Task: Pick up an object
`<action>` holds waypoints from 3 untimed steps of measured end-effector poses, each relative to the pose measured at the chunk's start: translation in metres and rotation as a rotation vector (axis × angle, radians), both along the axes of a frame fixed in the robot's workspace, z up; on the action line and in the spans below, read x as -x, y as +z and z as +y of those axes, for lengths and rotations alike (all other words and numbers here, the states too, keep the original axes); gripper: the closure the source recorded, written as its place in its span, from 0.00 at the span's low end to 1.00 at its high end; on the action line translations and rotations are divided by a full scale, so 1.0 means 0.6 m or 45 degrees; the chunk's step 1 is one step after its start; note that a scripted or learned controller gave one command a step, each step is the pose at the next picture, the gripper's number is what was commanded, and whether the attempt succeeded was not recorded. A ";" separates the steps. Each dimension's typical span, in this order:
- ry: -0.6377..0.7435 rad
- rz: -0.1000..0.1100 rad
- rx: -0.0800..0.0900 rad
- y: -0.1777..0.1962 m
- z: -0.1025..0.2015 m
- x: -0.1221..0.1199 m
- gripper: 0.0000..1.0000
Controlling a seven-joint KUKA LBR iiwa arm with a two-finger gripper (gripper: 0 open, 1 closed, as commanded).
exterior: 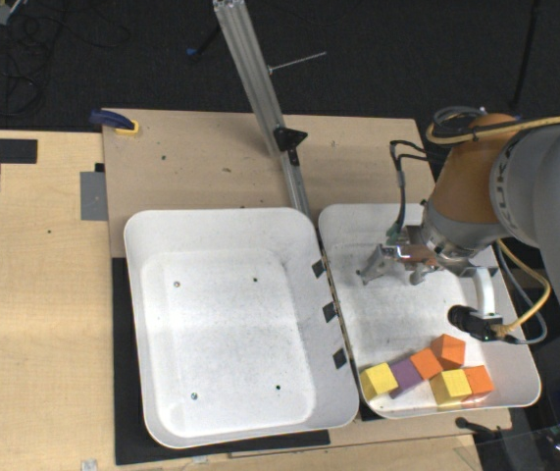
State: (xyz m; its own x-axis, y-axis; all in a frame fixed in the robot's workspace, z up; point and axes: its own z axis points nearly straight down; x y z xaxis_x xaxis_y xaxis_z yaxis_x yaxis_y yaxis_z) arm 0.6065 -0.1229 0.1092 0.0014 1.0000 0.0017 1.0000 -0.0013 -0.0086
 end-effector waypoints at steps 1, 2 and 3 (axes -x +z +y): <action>-0.004 -0.008 0.002 -0.030 0.002 -0.001 0.00; -0.010 -0.006 0.000 -0.014 0.000 0.000 1.00; -0.012 -0.012 0.003 0.062 -0.013 -0.007 1.00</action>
